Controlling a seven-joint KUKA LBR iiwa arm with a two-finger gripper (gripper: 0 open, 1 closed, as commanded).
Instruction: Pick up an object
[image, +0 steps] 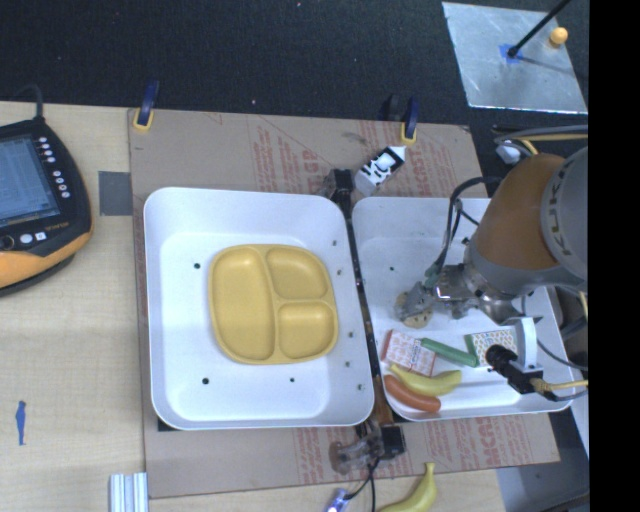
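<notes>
My gripper (414, 305) hangs low over the middle of the right bin (400, 225), at the end of the grey arm with its orange band (520, 215). Just below it lie a red-and-white packet (405, 352), a green stick-shaped item (447, 352), a yellow banana (428, 380) and a reddish sausage (410, 396) along the bin's near edge. A small checkered box (492, 343) lies to the right of them, partly under the wrist hardware. I see nothing held in the gripper.
The left bin (175, 400) holds a yellow divided plate (272, 303). A teach pendant (35, 205) rests at the bench's far left. Another banana (415, 492) lies outside the bins at the front. Clamps hold the cardboard's far edge.
</notes>
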